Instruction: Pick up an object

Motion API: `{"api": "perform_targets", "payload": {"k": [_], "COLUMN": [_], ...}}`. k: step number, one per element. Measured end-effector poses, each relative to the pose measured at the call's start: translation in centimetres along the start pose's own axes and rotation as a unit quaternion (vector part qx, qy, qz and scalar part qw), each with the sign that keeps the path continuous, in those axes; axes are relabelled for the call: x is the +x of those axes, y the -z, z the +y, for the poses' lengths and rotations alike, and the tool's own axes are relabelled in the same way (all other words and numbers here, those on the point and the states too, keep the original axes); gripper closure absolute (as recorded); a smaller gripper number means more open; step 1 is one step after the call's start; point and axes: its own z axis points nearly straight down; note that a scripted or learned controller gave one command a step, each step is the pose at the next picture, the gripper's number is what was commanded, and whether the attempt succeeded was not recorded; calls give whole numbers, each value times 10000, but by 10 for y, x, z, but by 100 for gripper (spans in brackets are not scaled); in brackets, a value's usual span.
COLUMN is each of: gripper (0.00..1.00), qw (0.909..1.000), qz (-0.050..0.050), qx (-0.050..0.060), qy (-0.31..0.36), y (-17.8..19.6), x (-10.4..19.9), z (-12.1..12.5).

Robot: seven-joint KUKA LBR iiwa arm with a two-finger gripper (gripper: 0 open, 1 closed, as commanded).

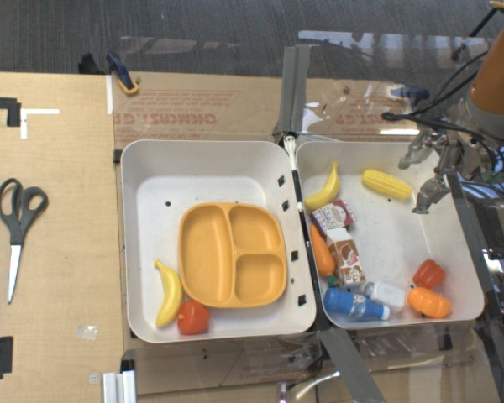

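My gripper (423,183) hangs over the upper right part of the right bin (403,242), open, with nothing between its fingers. A yellow corn cob (386,185) lies just to its left. Further left a banana (323,190) rests against the bin wall. Below that are two snack packets (333,217) (347,260) and an orange carrot (322,253). Along the bin's front lie a blue bottle (357,306), a red pepper (428,273) and an orange fruit (428,302).
The left bin (143,225) holds a yellow divided plate (233,253), a second banana (168,293) and a red tomato (193,317). Scissors (17,225) lie on the bench at far left. Cables (441,99) trail behind the arm at upper right.
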Motion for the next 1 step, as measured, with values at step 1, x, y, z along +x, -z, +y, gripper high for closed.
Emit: {"api": "perform_targets", "payload": {"k": [1], "gripper": [0], "qw": [9997], "qz": [3], "qx": [2], "qy": [-226], "y": [-108], "x": [69], "z": [-5]}}
